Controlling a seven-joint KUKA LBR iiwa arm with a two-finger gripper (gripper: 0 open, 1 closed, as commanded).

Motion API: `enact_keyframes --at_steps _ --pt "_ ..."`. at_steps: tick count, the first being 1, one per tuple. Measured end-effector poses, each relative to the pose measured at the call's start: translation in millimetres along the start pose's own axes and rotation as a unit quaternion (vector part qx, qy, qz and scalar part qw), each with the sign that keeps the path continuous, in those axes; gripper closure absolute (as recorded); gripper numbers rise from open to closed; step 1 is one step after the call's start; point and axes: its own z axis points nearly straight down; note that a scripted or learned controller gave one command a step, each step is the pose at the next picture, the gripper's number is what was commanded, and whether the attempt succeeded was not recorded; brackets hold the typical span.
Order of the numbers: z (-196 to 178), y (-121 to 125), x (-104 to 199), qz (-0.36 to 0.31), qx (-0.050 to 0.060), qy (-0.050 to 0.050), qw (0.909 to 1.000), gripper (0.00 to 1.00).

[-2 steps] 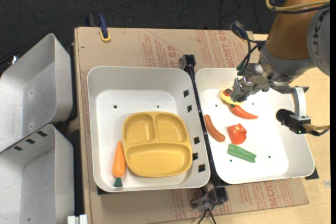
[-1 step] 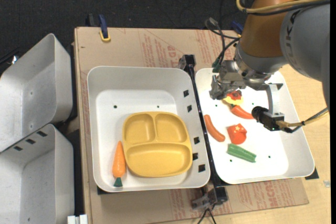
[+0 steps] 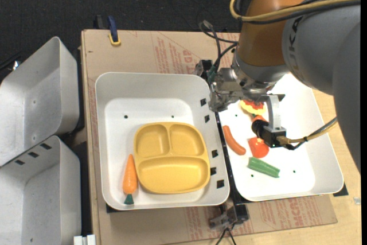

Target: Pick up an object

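My gripper point(image 3: 246, 99) hangs low over the back left part of the right bin point(image 3: 312, 175), under the orange band of the wrist. Right below it lies a yellow and red item point(image 3: 250, 107), partly hidden by the gripper. In front of it lie an orange-red sausage point(image 3: 234, 140), a red piece point(image 3: 259, 148) and a green pod point(image 3: 264, 167). None of these is seen held.
The left bin point(image 3: 109, 94) holds a yellow divided plate point(image 3: 172, 158) with an orange carrot point(image 3: 130, 175) beside it on the left. The wall between the two bins runs close to the gripper's left side. White bin-like shapes point(image 3: 40, 94) stand at the far left.
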Motion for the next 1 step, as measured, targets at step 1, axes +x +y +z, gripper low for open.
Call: enact_keyframes --at_steps 1 --pt "-3.7 -2.3 52.7 0.0 0.0 0.0 1.0 1.0"
